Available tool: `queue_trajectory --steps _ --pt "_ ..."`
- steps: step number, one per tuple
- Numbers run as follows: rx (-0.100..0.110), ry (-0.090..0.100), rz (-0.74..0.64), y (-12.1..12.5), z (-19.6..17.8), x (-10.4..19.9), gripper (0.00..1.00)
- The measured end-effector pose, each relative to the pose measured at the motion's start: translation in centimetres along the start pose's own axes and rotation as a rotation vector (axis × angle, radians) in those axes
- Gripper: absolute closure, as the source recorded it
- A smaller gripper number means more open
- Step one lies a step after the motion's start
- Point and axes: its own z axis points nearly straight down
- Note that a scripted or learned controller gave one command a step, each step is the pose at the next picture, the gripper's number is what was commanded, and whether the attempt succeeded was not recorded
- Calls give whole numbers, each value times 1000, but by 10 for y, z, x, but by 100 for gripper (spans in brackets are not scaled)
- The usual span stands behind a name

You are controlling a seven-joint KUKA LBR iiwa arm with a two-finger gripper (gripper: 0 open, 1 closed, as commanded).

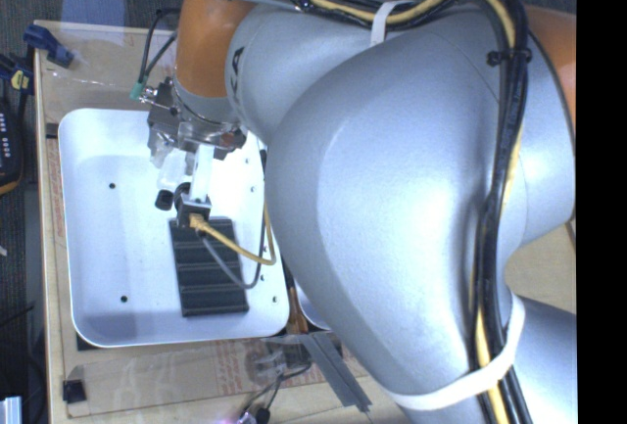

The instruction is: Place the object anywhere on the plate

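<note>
My gripper (162, 150) hangs low over the far part of the left white bin (93, 246), close to its back wall. Above it sits the orange band (201, 40) of the wrist. A small dark knob (165, 200) shows just in front of the gripper; I cannot tell whether it is a loose thing or part of the wrist. The arm's broad grey body (392, 197) covers the right bin and whatever lies in it. A thin white rim (300, 312) peeks out under the arm.
The wooden bench (167, 378) runs along the front and left of the bin. Blue clutter (49, 48) lies at the bench's far left corner. Metal brackets (323, 368) sit between the bins at the front.
</note>
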Motion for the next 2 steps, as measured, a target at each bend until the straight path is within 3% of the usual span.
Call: queue_trajectory --steps 1,2 --pt "0 2 165 50 104 -9 100" --pt "-2 5 452 61 2 -39 100"
